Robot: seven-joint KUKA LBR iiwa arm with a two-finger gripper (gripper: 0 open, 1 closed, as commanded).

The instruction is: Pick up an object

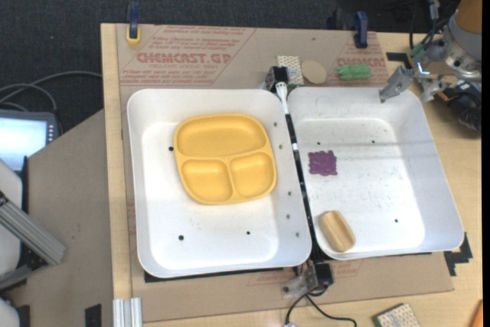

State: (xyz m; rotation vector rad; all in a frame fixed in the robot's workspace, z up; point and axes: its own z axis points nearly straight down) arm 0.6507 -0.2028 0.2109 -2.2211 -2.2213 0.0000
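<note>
1. the pincer (400,82) hangs at the far right corner of the right bin (429,165), over its rim; nothing sits between its grey parts, and i cannot tell whether it is released or clenched.
2. 2 candidates lie in the right bin: a flat purple piece (322,162) toward the bin's left middle, and a tan rounded block (336,230) at its near left corner.
3. the yellow divided tray (224,158) fills the middle of the left bin (153,226), well apart from the pincer.
4. the relation that matters: the purple piece lies nearest, down and to the left of the pincer, across bare bin floor.
5. the tan block's long axis runs roughly from far edge to near edge, slightly slanted; i judge it the easier grasp, being thicker.
</note>
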